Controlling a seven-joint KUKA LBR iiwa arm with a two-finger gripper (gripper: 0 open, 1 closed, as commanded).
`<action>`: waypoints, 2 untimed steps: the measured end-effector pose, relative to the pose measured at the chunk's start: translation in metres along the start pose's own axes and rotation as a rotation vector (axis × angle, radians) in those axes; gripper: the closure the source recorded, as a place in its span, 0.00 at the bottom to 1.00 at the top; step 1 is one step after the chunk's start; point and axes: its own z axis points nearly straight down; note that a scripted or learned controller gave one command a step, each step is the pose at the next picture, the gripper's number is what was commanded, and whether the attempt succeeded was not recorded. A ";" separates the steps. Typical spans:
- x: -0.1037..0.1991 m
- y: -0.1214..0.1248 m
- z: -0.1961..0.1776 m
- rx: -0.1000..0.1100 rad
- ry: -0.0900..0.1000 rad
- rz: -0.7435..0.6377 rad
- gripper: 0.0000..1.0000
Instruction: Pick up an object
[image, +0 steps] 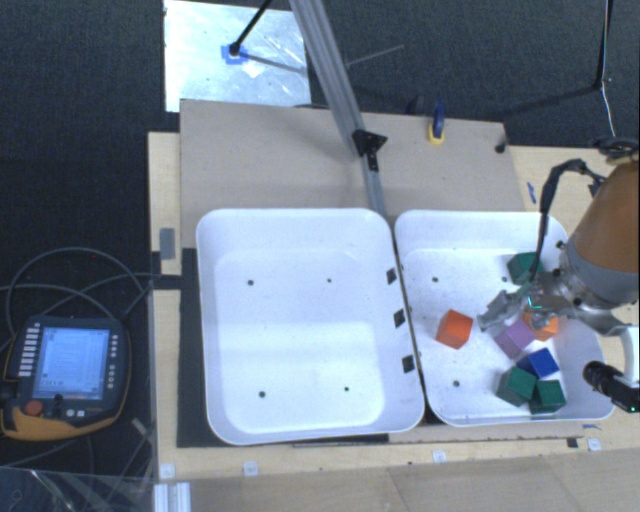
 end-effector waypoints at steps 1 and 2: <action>0.000 0.000 0.000 -0.001 0.000 0.001 0.00; -0.002 -0.003 0.042 0.004 0.000 0.002 0.00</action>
